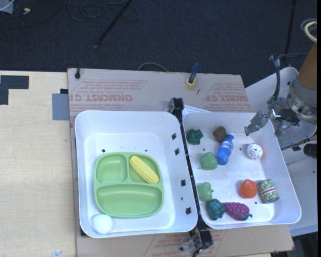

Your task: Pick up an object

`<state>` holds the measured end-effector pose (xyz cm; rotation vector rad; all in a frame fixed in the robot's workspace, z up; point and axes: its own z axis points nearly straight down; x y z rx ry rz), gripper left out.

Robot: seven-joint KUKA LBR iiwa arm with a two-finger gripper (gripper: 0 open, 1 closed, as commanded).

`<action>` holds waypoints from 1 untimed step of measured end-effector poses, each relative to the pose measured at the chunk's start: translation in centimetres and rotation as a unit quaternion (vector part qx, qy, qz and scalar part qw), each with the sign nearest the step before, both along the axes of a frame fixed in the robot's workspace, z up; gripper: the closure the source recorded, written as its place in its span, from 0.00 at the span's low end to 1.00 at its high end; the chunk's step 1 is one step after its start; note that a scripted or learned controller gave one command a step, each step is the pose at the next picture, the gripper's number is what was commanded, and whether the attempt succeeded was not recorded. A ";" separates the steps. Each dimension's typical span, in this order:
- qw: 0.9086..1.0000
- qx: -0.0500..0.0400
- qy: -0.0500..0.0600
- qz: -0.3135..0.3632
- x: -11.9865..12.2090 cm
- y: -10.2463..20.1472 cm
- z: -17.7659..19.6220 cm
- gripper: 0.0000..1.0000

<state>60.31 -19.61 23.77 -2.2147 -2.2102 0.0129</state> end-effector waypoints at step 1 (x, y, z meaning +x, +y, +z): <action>1.000 -0.002 -0.007 0.001 0.2 0.0 0.8 0.00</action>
